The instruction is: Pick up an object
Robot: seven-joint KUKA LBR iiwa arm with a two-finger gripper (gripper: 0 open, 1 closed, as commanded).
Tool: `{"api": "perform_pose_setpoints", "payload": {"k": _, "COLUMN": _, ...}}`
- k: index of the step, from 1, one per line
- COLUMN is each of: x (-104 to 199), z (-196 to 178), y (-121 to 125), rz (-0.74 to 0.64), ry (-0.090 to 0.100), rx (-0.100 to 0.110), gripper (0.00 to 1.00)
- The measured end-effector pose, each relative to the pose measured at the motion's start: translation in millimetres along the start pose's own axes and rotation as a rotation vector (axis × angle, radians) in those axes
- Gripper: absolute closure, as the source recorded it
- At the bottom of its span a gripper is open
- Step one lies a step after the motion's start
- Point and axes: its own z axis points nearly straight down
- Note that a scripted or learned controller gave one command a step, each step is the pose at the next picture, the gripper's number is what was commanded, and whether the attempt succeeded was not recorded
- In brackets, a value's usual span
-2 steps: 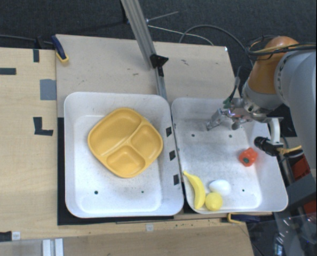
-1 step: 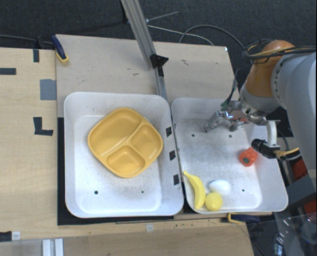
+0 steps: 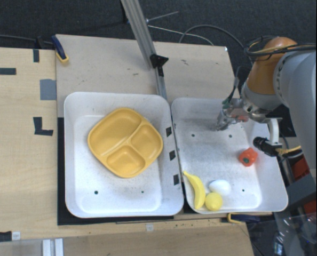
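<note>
While the hand [image 3: 226, 117] hangs over bare floor at the far end of the right bin [image 3: 201, 108], its grip state impossible to tell, the banana [image 3: 196, 188], white egg [image 3: 219, 185], lemon [image 3: 213, 201] and red pepper [image 3: 247, 157] lie nearer, so descending here risks closing on nothing.

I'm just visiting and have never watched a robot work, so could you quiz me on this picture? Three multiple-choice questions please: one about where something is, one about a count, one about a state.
1. Where does the yellow divided plate lie?
A. left bin
B. right bin
C. on the bench outside the bins

2. How many loose objects lie in the right bin?
A. two
B. four
C. six

3. How does the gripper stand?
A. over the plate
B. over the right bin's far end, apart from the objects
C. touching the banana

Answers:
1 A, it fills the left bin.
2 B: banana, lemon, white egg, red pepper.
3 B, the objects lie nearer the camera.
</note>
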Motion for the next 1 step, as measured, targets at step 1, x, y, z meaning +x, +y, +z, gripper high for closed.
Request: {"api": "perform_pose_setpoints", "payload": {"k": 1, "x": -5.1, "z": -62.3, "y": 0.7, "rz": 0.004, "ry": 0.000, "rx": -0.008, "gripper": 1.00}}
